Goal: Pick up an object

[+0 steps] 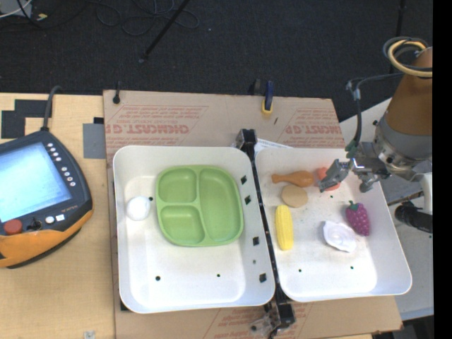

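Your arm reaches in at the right, gripper [349, 175] spread wide and holding nothing.

It hangs over the right bin's [395, 277] upper edge, beside the chicken leg [292, 179]. Lower in that bin you have a cookie [294, 197], corn [284, 227], grapes [358, 217] and a white piece [340, 236], with bare floor below.

The smooth, glossy green plastic divided plate [198, 206] lies in a matt white plastic bin [141, 274] on brown printed cardboard [176, 122].

green divided plate [198, 206], yellow corn [284, 227], purple grapes [358, 217], white bins [187, 288]
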